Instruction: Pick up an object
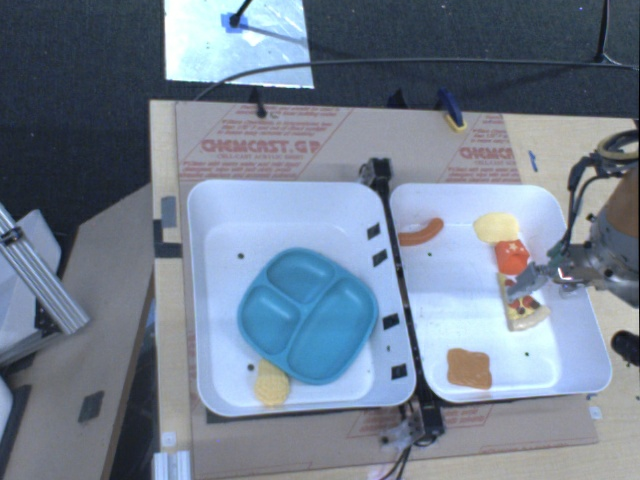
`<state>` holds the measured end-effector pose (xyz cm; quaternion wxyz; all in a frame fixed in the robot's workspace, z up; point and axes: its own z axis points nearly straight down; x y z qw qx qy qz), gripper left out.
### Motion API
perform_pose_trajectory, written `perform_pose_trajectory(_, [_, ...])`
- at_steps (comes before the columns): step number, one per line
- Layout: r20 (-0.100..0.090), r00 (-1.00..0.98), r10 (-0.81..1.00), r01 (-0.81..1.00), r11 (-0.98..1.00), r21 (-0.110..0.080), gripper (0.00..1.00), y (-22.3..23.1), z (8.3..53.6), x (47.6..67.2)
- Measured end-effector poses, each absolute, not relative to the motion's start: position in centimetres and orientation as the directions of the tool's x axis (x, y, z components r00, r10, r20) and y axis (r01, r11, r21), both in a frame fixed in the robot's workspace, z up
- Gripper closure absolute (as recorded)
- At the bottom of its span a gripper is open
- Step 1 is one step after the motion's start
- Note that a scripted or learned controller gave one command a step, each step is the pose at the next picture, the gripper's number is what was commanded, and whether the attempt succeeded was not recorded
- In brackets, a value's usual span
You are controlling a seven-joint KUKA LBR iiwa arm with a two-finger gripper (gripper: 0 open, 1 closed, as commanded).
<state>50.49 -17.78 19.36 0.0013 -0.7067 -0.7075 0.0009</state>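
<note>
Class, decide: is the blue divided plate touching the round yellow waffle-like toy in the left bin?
Touching. In the camera view, the blue divided plate overlaps the round yellow toy's upper edge, with no gap between them.

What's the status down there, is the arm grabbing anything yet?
Gripper low in right bin, over the pizza slice toy. Grasp unconfirmed. Red toy and yellow piece crowd close behind. Blue plate in left bin, out of the way.

arm (612, 230) cut off at right edge, hand (527, 282) partly covering pizza slice (525, 314)
</note>
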Motion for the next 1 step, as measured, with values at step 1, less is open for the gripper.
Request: perform_pose_trajectory(1, [0.001,-0.002,1.000,1.000,0.002,-0.001,0.00,-17.11,14.82,50.97])
